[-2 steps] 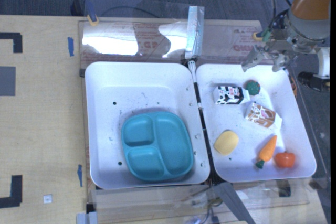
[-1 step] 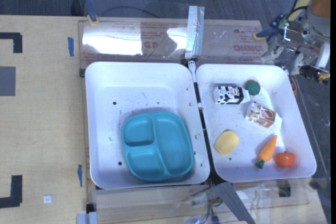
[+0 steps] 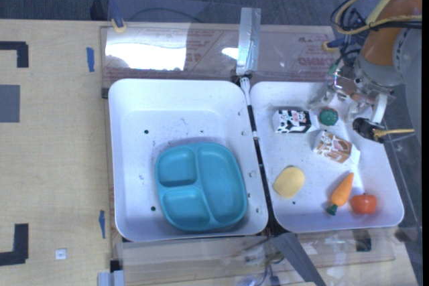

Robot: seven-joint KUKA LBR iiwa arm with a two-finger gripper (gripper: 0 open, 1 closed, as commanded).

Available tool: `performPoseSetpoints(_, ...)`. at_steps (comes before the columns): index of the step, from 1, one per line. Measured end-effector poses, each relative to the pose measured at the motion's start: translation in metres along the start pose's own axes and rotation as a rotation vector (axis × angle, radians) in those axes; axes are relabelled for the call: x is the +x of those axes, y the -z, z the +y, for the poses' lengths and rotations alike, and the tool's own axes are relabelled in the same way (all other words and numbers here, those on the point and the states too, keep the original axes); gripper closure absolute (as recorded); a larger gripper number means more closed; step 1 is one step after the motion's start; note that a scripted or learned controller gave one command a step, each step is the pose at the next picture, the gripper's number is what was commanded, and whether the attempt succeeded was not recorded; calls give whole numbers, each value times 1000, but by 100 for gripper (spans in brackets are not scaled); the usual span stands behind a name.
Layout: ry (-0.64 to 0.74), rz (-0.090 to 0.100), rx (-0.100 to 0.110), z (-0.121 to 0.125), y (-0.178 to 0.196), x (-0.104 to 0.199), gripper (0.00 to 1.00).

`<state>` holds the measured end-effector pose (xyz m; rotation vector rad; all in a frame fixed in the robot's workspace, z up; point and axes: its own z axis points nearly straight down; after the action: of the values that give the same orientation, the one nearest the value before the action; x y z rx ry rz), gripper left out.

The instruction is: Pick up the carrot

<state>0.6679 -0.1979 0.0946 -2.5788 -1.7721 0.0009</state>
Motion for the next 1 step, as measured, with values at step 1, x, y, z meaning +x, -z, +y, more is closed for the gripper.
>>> performPoseSetpoints(1, 26, -7, -14, -48, 80, -31, 0)
